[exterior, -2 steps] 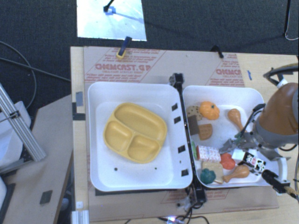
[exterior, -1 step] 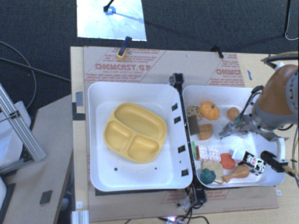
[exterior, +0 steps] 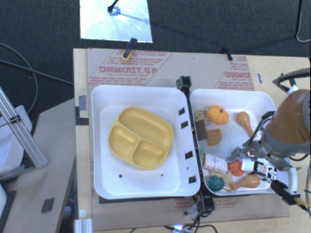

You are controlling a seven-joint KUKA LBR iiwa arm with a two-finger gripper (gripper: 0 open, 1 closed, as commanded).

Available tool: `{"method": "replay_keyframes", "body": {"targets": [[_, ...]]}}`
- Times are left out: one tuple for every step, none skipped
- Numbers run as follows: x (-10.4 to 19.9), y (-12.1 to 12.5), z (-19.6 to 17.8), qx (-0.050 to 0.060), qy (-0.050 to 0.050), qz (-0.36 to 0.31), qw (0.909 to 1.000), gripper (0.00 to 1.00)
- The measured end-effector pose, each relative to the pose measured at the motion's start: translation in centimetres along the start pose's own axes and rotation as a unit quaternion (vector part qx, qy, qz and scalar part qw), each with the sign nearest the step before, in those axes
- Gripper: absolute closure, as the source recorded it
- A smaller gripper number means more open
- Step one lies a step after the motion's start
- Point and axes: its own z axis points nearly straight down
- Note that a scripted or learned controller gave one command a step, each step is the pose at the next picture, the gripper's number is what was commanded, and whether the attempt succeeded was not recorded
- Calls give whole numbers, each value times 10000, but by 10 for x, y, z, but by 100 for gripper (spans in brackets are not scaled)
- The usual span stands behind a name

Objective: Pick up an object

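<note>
Orange-banded arm [exterior: 291, 123] hanging low over the right bin [exterior: 272, 101], wrist down among the clutter at the front right corner. Fingers [exterior: 245, 160] mostly masked by the wrist body: cannot tell how far apart, and cannot make out anything between them.

For a clean pick, settle on one item and centre over it alone. Come straight down, straddle the narrow side, and close only once low enough to reach past the widest part. Keep neighbours out of the gap so nothing wedges in or gets dragged along. Lift straight and slowly, minding the bin's front wall close by.

Likeliest target, judging by position: red piece [exterior: 236, 169], just beside the tip on its left, perhaps touching, not plainly enclosed. Crowded all round: tan club-shaped toy [exterior: 247, 181] just in front, spotted packet [exterior: 215, 163] next on the left, teal lump [exterior: 215, 182] near the front wall. Well apart toward the back: orange ball [exterior: 217, 114], brown block [exterior: 213, 137]. Off in the left bin [exterior: 104, 101], well away: yellow plate [exterior: 141, 137].
</note>
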Motion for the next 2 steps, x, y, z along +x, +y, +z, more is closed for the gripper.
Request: {"method": "replay_keyframes", "body": {"targets": [[14,-3,-2,20,8,-16,10000,0],[-10,-2,0,-6,8,-3,10000,0]]}}
